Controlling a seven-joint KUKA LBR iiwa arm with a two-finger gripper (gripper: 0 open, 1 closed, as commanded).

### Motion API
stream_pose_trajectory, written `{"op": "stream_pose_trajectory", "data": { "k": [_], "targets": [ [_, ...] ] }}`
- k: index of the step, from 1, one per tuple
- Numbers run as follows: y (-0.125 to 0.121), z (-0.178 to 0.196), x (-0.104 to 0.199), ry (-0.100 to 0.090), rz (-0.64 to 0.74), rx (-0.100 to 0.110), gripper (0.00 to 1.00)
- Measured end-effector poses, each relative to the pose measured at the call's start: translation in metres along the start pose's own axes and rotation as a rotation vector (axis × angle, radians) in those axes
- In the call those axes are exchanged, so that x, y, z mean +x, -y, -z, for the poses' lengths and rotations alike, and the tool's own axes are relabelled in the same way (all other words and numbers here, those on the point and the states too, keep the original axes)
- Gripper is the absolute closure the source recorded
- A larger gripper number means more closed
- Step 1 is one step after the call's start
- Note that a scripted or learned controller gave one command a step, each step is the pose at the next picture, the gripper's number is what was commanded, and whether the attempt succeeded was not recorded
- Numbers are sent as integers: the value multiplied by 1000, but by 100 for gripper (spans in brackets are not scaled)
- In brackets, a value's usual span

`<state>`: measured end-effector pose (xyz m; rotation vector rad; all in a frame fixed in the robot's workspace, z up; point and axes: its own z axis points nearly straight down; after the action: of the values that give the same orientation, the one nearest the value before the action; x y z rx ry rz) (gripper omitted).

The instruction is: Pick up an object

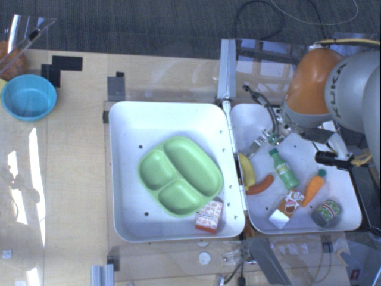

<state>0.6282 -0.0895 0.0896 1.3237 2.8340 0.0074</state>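
Claw: your gripper point(257, 148) hangs low in the right bin point(256, 219), near its left wall. You can make out slim metal fingers point(262, 140) angled down and left, but the picture is too small to tell you how far apart they stand. Nothing shows between them.
Nearest to claw: the banana point(246, 170) lies just below the fingertips along the left wall; whether they touch it you cannot tell.
Green bottle point(283, 168): just right of the claw, lying tilted, apart from it.
Sausage point(259, 185): beside the banana's lower end.
Carrot point(314, 187): right of the bottle, slanted.
Small carton point(285, 208): near the front wall, red and white.
Can point(327, 213): front right corner.
Left bin point(128, 219): holds a green divided plate point(181, 175) and a small red box point(209, 215) at its front edge.
Bench: a blue bowl point(28, 97) sits far left.
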Motion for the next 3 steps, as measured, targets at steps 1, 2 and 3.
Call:
{"op": "stream_pose_trajectory", "data": {
  "k": [1,2,3],
  "targets": [
    [-17,-2,-29,-6,-101,5,0],
    [16,0,8,-2,-23,0,0],
    [12,14,6,4,-21,-9,100]
  ]
}}
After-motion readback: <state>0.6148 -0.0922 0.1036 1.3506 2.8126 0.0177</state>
